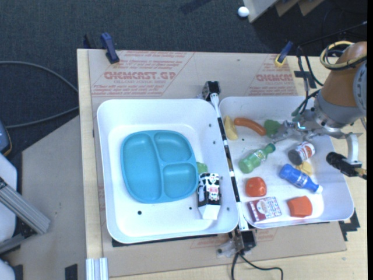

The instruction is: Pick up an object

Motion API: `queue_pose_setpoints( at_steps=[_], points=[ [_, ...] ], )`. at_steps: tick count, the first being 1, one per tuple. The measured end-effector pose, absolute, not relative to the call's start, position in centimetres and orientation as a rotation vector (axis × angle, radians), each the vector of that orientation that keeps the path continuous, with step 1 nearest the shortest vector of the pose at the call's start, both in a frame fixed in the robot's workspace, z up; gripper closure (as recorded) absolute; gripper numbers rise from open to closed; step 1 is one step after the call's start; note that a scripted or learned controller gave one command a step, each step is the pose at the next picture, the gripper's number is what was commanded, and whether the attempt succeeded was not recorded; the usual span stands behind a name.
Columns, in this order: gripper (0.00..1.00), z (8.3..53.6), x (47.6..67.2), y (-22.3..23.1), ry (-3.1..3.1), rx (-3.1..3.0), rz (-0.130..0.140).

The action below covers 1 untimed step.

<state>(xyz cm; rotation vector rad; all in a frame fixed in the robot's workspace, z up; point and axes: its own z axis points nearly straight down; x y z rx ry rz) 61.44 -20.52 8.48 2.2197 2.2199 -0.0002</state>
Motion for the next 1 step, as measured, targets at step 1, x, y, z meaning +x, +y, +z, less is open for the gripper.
queue_pose_setpoints(
  at_steps=[1],
  points=[
    [0.0, 8.49, 58.38, -21.42, 2.226, 2.222, 0.003]
  ],
)
